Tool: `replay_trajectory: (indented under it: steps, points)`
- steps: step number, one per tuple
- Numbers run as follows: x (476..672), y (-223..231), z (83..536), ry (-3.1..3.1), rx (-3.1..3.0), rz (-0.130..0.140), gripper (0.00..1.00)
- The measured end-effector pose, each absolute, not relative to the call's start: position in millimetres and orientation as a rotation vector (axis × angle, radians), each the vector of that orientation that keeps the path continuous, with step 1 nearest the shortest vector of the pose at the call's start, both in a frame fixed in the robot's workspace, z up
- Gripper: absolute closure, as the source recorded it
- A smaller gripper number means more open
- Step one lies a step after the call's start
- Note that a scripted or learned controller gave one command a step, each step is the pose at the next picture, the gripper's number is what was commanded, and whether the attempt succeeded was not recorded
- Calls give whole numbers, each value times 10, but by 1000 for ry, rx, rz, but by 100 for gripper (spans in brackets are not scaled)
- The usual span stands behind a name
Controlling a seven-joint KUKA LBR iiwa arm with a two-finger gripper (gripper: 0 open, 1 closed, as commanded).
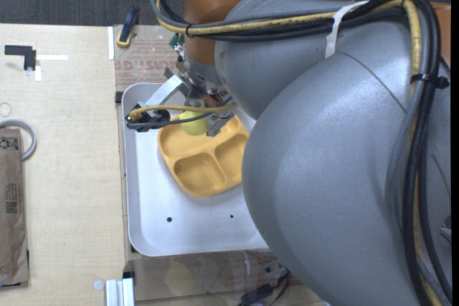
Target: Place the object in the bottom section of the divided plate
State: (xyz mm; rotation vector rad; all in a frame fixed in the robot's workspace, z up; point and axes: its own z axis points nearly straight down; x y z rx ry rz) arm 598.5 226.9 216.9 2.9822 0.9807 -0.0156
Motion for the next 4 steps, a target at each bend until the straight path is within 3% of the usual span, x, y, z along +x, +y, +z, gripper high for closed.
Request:
replay_trajectory:
  steps: [1,2,3,4]
  points:
    - [6205,2266,1587,478,3102,-11,100]
    - [5995,2268,1092,380,3118,7,100]
    - [6438,2328,977,310,3139,-67,100]
    - [6471,2341,977,311,3141,-68,100]
